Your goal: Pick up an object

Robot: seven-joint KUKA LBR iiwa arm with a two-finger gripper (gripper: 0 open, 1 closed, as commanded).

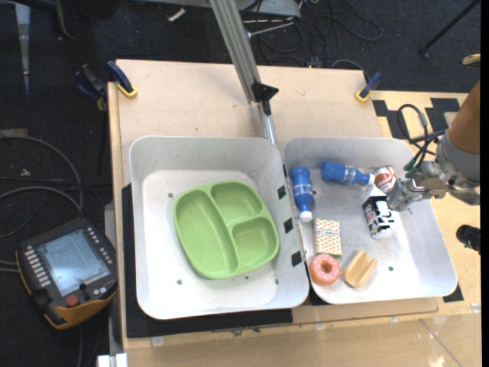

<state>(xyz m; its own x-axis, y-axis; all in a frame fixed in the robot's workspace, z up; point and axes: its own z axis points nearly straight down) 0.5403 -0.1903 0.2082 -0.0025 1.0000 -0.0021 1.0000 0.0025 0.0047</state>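
My gripper (pixel 399 198) reaches in from the right over the right bin (pixel 428 270). It hangs at the upper right of a small black and white can (pixel 379 215), close to it or touching it; I cannot tell which. A red and white ball-like object (pixel 384 178) lies just above the gripper. Further left lie a blue bottle (pixel 343 173) on its side and a second blue bottle with a white cap (pixel 302 191). Toward the front of the bin sit a checkered wafer (pixel 328 236), a pink donut (pixel 326 269) and a tan bread roll (pixel 360 269).
The left bin (pixel 145 205) holds a green divided plate (pixel 226 228). A metal pole (pixel 238 40) slants up from between the bins. A teach pendant (pixel 65 270) lies on the floor at the left. Cables run along the bench's right side (pixel 416 125).
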